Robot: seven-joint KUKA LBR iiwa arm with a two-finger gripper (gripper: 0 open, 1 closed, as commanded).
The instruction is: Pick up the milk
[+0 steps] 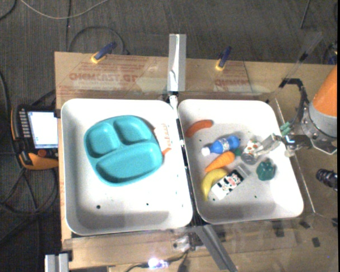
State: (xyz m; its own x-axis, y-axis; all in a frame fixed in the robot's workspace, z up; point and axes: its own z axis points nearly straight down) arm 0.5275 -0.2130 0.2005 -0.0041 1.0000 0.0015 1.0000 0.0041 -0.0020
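Hovering low over right bin (283,208), claw (259,148) near far right side; finger state cannot tell. Small patterned item (251,148) right at tip, teal lump (266,170) just beside. Milk carton (228,184), cow-spotted, lying flat further toward near-left, touching banana (211,181), carrot (220,161) close by. Risk: closing here grabs wrong item; crowded neighbours could block or shove milk carton during approach.
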